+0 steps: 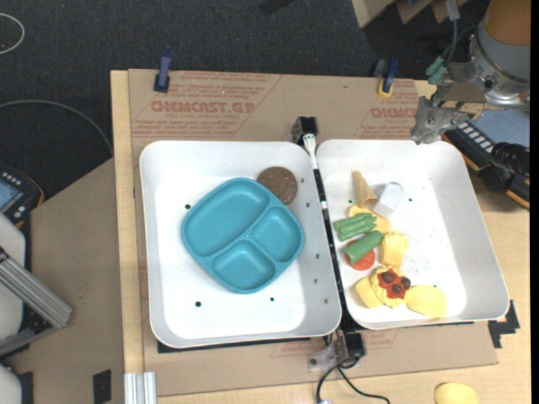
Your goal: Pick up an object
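Okay, the gripper [431,123] hangs over the far edge of the right bin [472,225], near its far right corner, at the end of the grey arm [493,74] coming in from the right. It sits well apart from the pile of toy food. Nothing shows between its tips. Whether the jaws are spread or pressed together, I cannot tell; it is too small and dark against the bench.

The things to pick all lie in the left half of the right bin. A tan cone [363,188] is farthest back, with a white block [390,199] just beside it on the right. Nearer come two green pods [354,224], the second [364,244] slanted below the first. A red slice [362,261] peeks out under that second pod. A yellow corn piece [393,247] lies right of the pods. At the near end sits a yellow piece with a red top [387,286], and a yellow lemon [427,301] touches it on the right, close to the near rim.

The left bin [164,225] holds a blue divided plate [242,236], turned at an angle. A brown disc [278,183] rests at the plate's far right edge, touching or slightly overlapping it.

Both bins sit on a cardboard sheet [219,103], held by two blue clamps [162,72] at the far edge. A yellow item [455,392] lies on the bench outside the bins, near right.
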Controlling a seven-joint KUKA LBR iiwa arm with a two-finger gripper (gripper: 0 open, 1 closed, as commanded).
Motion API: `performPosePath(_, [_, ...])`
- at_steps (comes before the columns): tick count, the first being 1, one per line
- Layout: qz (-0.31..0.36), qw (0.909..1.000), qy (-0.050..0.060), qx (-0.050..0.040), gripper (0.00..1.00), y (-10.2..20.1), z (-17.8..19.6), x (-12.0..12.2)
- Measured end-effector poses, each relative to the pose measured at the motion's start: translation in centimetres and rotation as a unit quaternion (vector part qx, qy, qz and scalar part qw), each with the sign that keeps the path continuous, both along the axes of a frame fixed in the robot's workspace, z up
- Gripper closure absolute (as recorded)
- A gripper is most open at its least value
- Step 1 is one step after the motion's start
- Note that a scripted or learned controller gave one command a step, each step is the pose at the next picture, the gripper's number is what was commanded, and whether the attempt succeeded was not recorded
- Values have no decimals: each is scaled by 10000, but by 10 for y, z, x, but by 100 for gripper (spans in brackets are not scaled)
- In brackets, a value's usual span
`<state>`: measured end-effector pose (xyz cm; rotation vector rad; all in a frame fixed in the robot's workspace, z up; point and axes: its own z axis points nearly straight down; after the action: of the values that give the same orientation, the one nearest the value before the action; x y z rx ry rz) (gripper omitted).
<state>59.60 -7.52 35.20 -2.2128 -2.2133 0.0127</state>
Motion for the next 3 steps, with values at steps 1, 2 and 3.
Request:
performPosePath(1, [1,10000,-95,-20,100,-1,19,3])
performPosePath(2, [27,9998,-185,-11,100,49,195,-41])
performPosePath(3, [-12,10000,6,-8,100,54,67,-107])
